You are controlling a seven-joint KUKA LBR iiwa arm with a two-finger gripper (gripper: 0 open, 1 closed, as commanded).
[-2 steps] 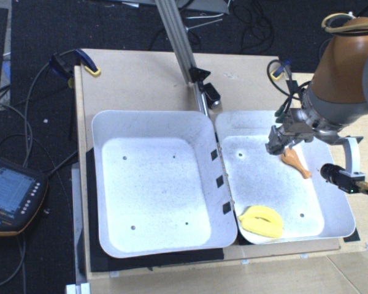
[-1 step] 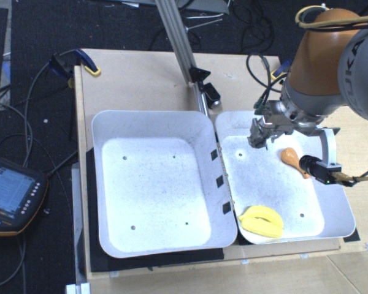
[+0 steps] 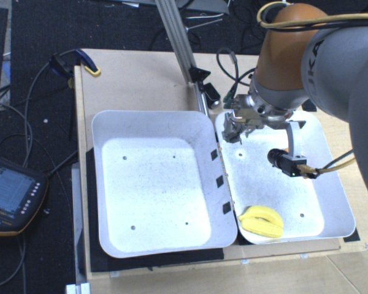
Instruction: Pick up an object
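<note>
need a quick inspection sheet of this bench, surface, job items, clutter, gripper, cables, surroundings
surface: wooden bench bearing a left bin and a right bin, both white, side by side
job's things: yellow object lying in the right bin's near left corner
clutter: blue and yellow clamp at the bench's far left corner
grippers: gripper over the right bin's far left part, apart from the yellow object
cables: black cables on the floor at left; a yellow cable along the arm
surroundings: handheld pendant on the floor at left; a metal rail behind the bins
</note>
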